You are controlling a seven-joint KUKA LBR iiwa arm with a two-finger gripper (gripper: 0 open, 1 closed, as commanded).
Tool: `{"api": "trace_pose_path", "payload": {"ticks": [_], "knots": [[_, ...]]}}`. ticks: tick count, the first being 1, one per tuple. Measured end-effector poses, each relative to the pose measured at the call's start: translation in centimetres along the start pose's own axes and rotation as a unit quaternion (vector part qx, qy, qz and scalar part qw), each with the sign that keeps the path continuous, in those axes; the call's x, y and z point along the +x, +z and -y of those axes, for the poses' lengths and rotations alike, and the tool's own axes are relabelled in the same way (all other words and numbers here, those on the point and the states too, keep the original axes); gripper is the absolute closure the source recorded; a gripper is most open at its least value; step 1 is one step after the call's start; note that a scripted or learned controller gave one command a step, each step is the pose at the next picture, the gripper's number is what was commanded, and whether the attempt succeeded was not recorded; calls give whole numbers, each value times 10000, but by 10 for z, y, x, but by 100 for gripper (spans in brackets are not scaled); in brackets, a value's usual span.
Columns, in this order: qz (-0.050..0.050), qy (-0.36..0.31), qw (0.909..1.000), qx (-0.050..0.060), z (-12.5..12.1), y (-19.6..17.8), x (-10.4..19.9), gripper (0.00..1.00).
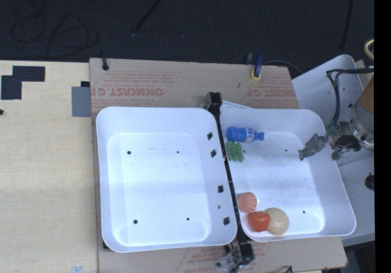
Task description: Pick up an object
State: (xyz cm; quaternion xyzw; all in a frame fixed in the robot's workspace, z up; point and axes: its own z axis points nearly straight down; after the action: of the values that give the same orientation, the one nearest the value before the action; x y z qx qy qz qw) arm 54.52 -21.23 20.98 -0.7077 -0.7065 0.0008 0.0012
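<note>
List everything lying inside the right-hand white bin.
Inside the right bin: a blue bottle, a green toy, a pink ball, a red ball and a cream ball, partly overlapped.

Two bins sit side by side on the counter [43,168]. In the right bin [333,217], a bottle [244,135] lies at the back left, a leafy toy [234,152] just in front of it. Three round fruits [263,214] cluster at the front-left corner. The tool [325,146] hovers over the right rim.

We read red upside-down lettering, apparently "CHEMCAST GP", on the cardboard sheet [146,85] under the bins, repeated partly along its far strip. The blue bottle's [243,135] label is too small to read.
</note>
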Motion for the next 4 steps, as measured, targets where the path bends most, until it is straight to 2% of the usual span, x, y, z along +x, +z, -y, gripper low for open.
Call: {"api": "trace_pose_path", "payload": {"ticks": [1,2,3,4], "knots": [[-5,-1,10000,4,-2,-7,-1,100],[-13,-30,10000,-1,19,-36,52,100],[-30,-8,10000,61,63,95,107,100],[14,-25,10000,-72,-20,0,106,100]]}}
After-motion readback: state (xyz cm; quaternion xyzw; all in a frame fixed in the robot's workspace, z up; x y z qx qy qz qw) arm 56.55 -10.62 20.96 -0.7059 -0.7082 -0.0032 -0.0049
